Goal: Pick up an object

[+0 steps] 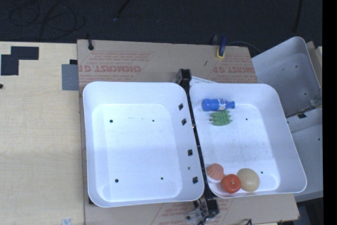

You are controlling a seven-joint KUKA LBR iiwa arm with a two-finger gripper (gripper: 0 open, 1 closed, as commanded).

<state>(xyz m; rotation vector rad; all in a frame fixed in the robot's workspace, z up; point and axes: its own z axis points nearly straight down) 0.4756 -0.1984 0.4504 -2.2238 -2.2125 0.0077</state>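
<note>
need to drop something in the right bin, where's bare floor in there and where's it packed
The right bin has bare floor across its middle, between the blue bottle with the green toy at the far end and the near rim. The near rim is crowded: pink piece, red ball and tan ball sit bunched together.

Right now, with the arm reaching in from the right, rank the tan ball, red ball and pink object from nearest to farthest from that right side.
1. Tan ball, rightmost, in the right bin near its front wall.
2. Red ball, just left of it.
3. Pink object, farthest left.
</note>
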